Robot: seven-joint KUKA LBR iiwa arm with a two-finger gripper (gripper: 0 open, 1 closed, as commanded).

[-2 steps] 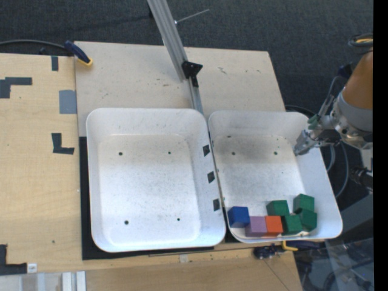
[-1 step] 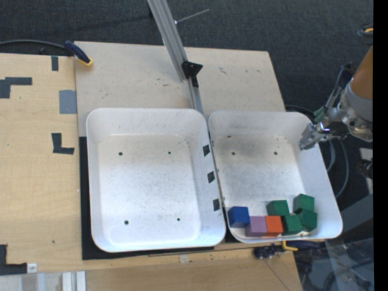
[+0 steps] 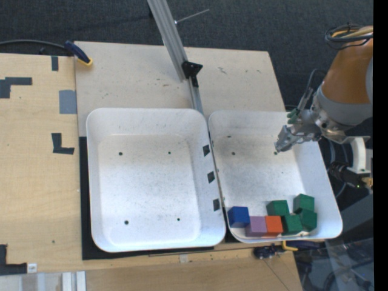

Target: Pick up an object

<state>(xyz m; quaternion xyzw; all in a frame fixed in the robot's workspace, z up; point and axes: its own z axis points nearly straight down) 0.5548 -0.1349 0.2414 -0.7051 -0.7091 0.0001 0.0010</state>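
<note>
1. Gripper (image 3: 284,143): grey metal, pointing down over upper right of right bin (image 3: 254,126); open or closed, cannot tell; nothing seen held.
2. Right bin: shallow white plastic, rounded corners, speckled floor.
3. Blocks, small matte cubes, clustered in near right corner, well apart from gripper: blue block (image 3: 239,216), purple block (image 3: 258,225), orange block (image 3: 274,224), green blocks (image 3: 297,214) stacked unevenly.
4. Left bin (image 3: 97,162): same white plastic, speckled, dark dots.
5. Bench (image 3: 36,162): pale wood, black tape marks.
</note>
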